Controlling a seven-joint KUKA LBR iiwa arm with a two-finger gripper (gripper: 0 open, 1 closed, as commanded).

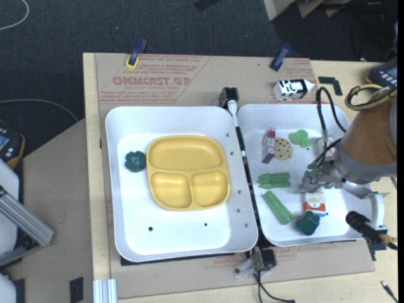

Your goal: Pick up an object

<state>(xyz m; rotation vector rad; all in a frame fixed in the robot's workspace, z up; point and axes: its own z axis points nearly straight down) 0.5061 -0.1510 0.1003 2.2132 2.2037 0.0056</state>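
Nearest the camera, at the front edge of the right bin (334, 235), a dark green lump (307, 223) sits touching a small red-and-white box (314, 205). Just left of the box lies a slanted green stick (278, 207), and beyond that a flat green piece (274, 180).

The gripper (317, 177) hovers right above the red-and-white box, on its far side, with the grey and orange arm (369, 144) reaching in behind it. Whether the jaws stand wide or narrow I cannot tell; the wrist hides them, and nothing is seen held.

Farther from the box are a round speckled cookie (283, 148), a dark red packet (270, 144) touching it, and a pale green piece (300, 137).

Well left of the box, in the left bin (120, 169), a yellow divided tray (187, 171) rests with a dark green ball (134, 161) beside it. The worktop (95, 106) lies beyond.

The likely target is the box, I judge. The risk: the lump touches it, so descending jaws may strike both, push the box against the bin wall, or close on an edge and slip.
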